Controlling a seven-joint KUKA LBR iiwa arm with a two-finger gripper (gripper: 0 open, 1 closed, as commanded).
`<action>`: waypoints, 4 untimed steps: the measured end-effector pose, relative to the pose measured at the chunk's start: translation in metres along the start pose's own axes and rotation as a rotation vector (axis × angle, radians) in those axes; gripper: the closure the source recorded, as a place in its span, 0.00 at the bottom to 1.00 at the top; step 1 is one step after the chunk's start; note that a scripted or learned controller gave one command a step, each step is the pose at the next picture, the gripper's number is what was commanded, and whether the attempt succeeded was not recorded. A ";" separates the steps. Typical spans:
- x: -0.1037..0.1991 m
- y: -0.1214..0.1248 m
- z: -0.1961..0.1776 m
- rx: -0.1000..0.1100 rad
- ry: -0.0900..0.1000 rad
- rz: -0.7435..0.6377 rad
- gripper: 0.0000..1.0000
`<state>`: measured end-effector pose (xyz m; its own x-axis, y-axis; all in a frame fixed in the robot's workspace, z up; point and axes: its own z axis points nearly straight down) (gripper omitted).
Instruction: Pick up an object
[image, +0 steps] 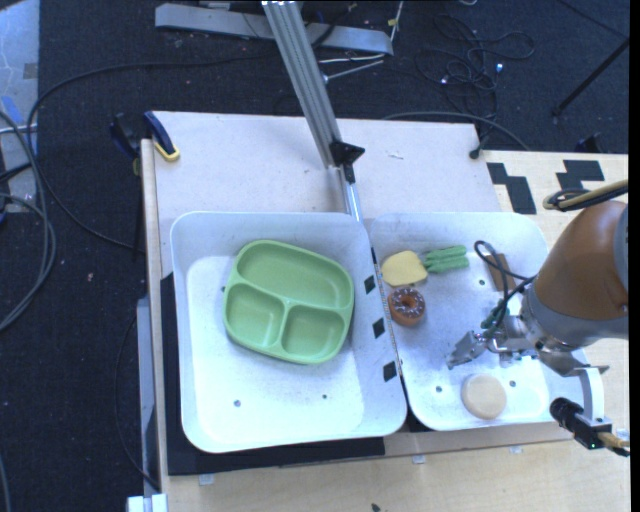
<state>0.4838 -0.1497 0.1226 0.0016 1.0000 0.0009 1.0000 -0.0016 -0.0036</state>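
Over the right bin (437, 410) the gripper (468, 350) hangs with fingers apart, holding nothing; the round cookie (485, 397) lies just below-right of it, nearer than the donut (406, 305) at upper left

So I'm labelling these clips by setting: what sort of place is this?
Probably a robotics lab: a bench with two white bins, toy food like a doughnut, and loose cables on dark floor.
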 end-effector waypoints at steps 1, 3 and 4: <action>0.000 0.001 -0.012 -0.003 -0.001 0.001 1.00; 0.007 0.002 -0.080 -0.006 -0.002 -0.004 1.00; 0.060 0.023 -0.083 -0.005 0.000 -0.009 1.00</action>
<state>0.5071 -0.0897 0.2056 -0.0075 1.0000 0.0005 1.0000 0.0075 0.0018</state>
